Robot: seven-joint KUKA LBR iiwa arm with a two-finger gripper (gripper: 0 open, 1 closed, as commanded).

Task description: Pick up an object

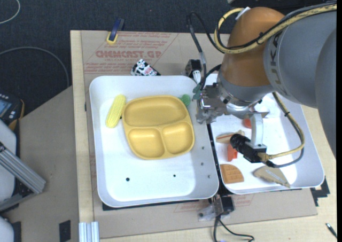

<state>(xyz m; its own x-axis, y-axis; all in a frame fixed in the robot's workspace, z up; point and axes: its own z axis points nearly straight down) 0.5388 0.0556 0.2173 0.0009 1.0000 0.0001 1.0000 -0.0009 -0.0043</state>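
The left bin (147,182) holds a yellow divided plate (157,126) and a yellow corn cob (115,110) lying beside the plate's left rim. A small green piece (185,99) peeks out at the plate's upper right corner. In the right bin (310,155) lie a red-orange stick (231,153), a brown round cracker (230,173), a tan wedge (271,176) and a tan flat piece (223,137). My gripper (205,106) hangs over the ridge between the two bins, close to the green piece. The wrist hides its lower part and whatever sits under it.
The grey arm with its orange band (251,38) covers the upper part of the right bin. A black cable fitting (248,149) lies over the right bin's food. A black-and-white toy (143,68) and a blue-yellow clip (114,32) rest on the board behind the left bin.
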